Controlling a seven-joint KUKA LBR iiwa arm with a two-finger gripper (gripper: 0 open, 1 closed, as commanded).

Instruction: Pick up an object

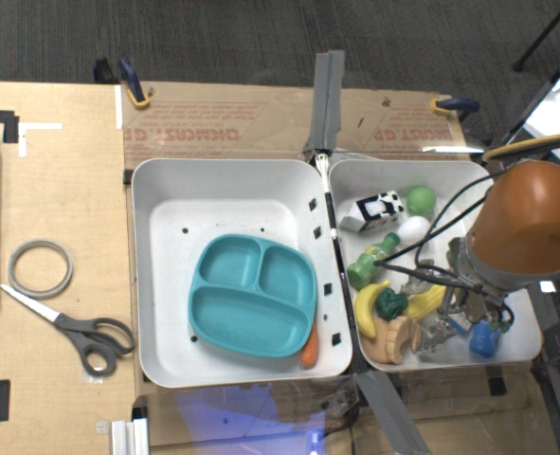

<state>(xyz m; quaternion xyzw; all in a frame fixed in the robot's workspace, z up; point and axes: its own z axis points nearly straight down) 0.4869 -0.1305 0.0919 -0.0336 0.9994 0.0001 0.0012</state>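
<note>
My gripper [443, 330] is low in the right bin [521, 354], under the arm's orange band [531, 218]. It sits among a pile of toys: a yellow piece [427, 300] just to its left, a blue cup [484, 340] to its right, and a tan object [389, 342] at the front. A banana [366, 309] and a dark green piece [390, 303] lie further left. A green bottle [370, 262], a white egg [412, 227], a green ball [420, 199] and a black-and-white cow [380, 207] fill the back of the bin.
The left bin [166, 216] holds a teal divided plate [254, 295] with an orange carrot [309, 350] at its front right edge. Scissors [76, 330] and a tape roll [40, 266] lie on the bench to the left. Cables hang from the wrist across the right bin.
</note>
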